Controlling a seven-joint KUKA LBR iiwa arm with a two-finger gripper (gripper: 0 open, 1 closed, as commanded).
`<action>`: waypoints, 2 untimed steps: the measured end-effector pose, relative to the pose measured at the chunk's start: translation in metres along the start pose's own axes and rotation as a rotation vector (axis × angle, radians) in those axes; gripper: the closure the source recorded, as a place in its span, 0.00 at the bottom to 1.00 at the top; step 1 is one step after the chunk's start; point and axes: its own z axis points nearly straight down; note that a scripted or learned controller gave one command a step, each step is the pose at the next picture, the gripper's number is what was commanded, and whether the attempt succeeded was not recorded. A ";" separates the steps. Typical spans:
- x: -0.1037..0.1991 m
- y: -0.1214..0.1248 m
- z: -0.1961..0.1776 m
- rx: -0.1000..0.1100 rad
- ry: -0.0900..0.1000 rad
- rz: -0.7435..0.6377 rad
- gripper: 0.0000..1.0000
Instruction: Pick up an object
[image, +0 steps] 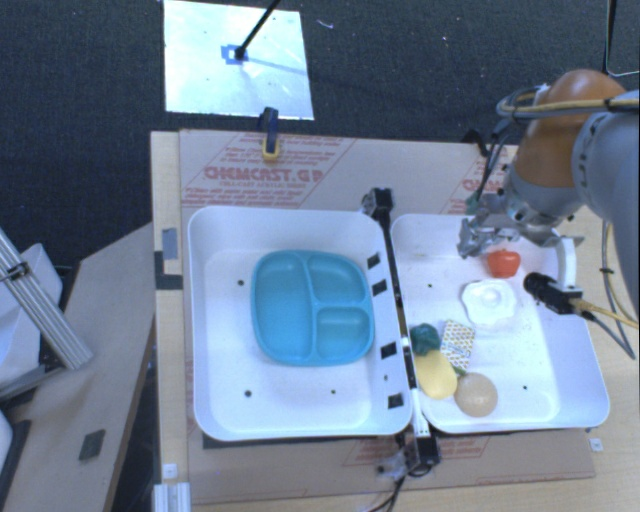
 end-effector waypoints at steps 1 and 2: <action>-0.009 0.007 -0.054 0.000 -0.001 0.000 1.00; -0.009 0.008 -0.067 0.004 0.000 -0.001 1.00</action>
